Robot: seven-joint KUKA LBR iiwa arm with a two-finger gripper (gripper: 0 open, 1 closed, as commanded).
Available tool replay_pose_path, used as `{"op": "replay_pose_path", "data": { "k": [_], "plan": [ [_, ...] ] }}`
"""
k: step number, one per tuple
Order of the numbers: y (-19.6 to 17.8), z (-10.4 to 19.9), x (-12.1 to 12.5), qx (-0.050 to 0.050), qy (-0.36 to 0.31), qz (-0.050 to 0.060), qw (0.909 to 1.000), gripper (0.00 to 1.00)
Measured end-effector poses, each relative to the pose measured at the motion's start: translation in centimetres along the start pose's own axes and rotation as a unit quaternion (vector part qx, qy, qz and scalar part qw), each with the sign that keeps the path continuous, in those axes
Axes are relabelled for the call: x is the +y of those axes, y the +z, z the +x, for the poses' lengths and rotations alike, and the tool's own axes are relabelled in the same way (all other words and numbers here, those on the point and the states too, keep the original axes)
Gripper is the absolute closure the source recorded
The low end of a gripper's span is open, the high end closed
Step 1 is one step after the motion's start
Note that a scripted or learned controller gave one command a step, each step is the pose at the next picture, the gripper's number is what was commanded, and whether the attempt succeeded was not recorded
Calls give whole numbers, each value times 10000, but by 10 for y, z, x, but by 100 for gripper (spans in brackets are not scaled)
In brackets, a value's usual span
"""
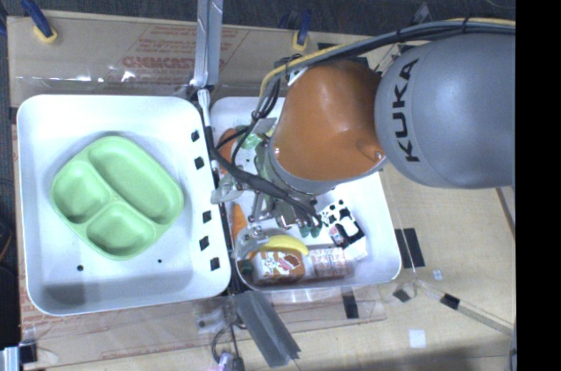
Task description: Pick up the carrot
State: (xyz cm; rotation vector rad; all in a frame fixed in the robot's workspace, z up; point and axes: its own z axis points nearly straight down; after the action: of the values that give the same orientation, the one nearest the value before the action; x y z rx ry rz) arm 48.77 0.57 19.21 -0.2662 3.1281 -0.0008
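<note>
Carrot (238, 221): a thin orange sliver shows in the right bin (381, 251), against that bin's left wall, just left of the pincer (279, 220) and partly hidden by it. Orientation roughly upright in view; most of its length is covered.

Pincer: down inside the right bin, below the orange band (329, 128) of the arm (447, 110). Cannot tell whether it is open or closed; cables and the wrist housing block the tips. No contact with the carrot can be confirmed.

Just below the pincer: a yellow banana (287, 245) lying on a brown packet (280, 266). To the pincer's right, a black-and-white box (344, 226). Above and left of the pincer, another orange item (230, 143) near the bin's upper left corner, identity unclear.

Well left of the pincer: the left bin (53, 273), holding a green divided plate (117, 196) with three compartments. Both bins sit on the counter (456, 273).
</note>
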Motion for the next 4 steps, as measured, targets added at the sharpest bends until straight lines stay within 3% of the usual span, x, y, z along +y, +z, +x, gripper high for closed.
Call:
{"op": "replay_pose_path", "data": {
  "k": [1,2,3,4],
  "plan": [
    [0,6,-4,3,-1758,-2,9844,0],
    [0,5,-46,-11,-2482,1,9687,0],
    [1,-8,63,8,-1889,-7,9820,0],
    [0,-6,-14,-4,-1960,0,9806,0]
  ]
}}
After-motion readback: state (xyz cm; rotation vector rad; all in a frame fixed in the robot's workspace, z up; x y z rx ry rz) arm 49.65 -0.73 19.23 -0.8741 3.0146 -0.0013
